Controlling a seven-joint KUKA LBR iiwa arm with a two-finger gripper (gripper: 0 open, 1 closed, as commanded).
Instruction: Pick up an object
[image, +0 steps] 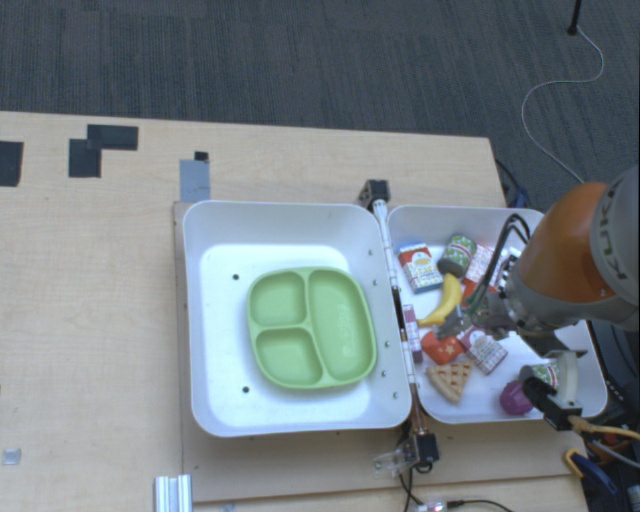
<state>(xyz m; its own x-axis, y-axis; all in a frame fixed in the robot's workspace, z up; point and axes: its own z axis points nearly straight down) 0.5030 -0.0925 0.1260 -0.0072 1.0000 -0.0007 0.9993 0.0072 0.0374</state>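
Camera view looks down on a pale wooden tabletop (90, 300) carrying two shallow white bins side by side. Inside the left bin (215, 330) a light green divided plate (311, 328) with three compartments lies near the middle, slightly toward the bin's right wall. The right bin (592, 395) holds a jumble of small toy foods. A red and white carton (417, 267) sits near its left wall toward the far edge, with a green can (458, 250) just beside it. A yellow banana (445, 300) lies below them, a red tomato-like piece (440, 348) sits under the banana, and a pizza slice (451, 378) rests near the bin's near edge. A purple round piece (515, 398) lies further right along the same near edge. The grey arm with its orange band (565, 255) reaches in over the right bin, and the tool (478, 325) hangs low among the items, close to the banana and the red piece. Whether its fingers are apart or together cannot be told; they are lost in the clutter.
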